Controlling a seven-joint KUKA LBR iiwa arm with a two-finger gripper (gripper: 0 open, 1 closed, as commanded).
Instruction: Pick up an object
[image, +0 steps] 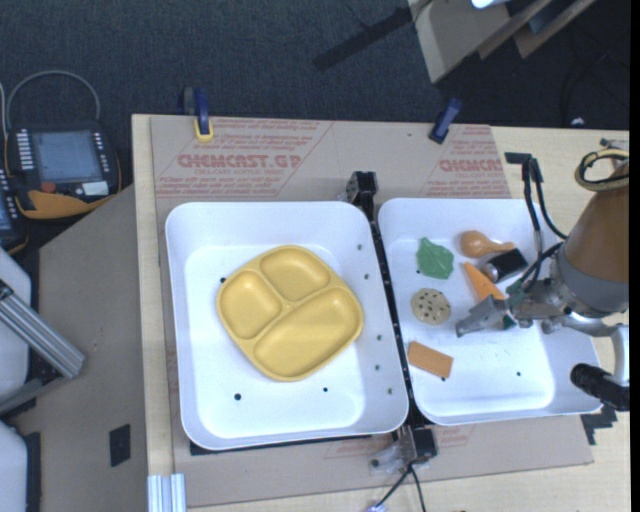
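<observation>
The right bin (530, 385) holds several small items: a green piece (435, 259), an orange pear-shaped toy (478, 242), a black cylinder (503, 265), an orange stick (482, 282), a round speckled cookie (430, 305) and a flat orange slice (431, 359). My gripper (478, 320) hangs low over the middle of this bin, just right of the cookie and below the orange stick. Nothing shows as held in it. The arm's grey wrist and orange band (600, 250) come in from the right.
The left bin (195, 330) carries a yellow divided plate (290, 311). A black clamp (362, 187) sits between the bins at the back. Cables (535, 215) run over the right bin's far edge. A pendant (62, 165) lies off the bench at left.
</observation>
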